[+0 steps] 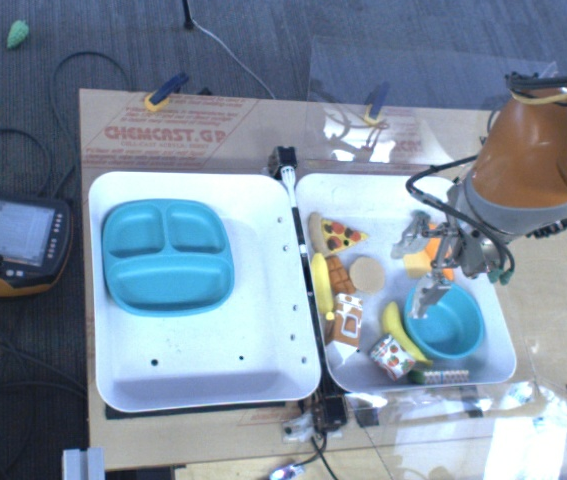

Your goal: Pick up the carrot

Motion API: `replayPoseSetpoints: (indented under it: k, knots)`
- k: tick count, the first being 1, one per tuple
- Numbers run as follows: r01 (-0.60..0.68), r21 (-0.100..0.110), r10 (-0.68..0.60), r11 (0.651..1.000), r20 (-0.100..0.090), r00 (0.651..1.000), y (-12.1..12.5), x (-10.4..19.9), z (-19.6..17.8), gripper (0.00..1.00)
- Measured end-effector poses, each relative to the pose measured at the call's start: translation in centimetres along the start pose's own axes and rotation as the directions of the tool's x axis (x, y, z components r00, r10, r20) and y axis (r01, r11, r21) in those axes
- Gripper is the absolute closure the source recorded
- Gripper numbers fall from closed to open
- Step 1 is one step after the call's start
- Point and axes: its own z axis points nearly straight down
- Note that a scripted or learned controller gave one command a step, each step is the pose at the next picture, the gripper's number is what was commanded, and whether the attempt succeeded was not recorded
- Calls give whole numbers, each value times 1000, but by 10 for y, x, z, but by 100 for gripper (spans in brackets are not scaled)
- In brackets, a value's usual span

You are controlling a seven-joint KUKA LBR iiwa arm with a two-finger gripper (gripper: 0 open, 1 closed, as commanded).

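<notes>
Camera view, looking down at a slant. Reaching in from the right over the right bin (503,353): grey arm (523,163) with its orange band, gripper (422,267) low above the bin's far right part. Fingers (410,236) spread apart, one toward the bin's far wall, the other toward the bowl (448,326). Lying in the gap between them: a small yellow-orange piece, taken for the carrot (419,261). Cannot tell whether either finger touches it; not pinched as far as visible.

Just on the near side of the nearer finger: the blue bowl, with that fingertip over its rim. Left of the bowl and nearer than the fingers: a banana (399,330), and past it a small printed carton (391,357). Left of the fingers, a little apart: a tan disc (366,273). Farther left: a pizza slice (339,234), a brown waffle-like piece (339,275) and a yellow strip (321,285) along the bin's left wall.

Well apart to the left, across the divide: left bin (193,368) bearing a blue tray (168,256).
</notes>
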Motion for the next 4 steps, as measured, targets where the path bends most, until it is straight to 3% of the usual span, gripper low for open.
replayPoseSetpoints:
  k: [1, 2, 4]
  knots:
    - [-215, 1, 215, 977, 6, 977, -43, -19, 95, 0]
    - [-216, 2, 216, 976, 1, 976, -42, -18, 89, 100]
    - [-219, 6, 219, 976, 2, 976, -42, -21, 74, 100]
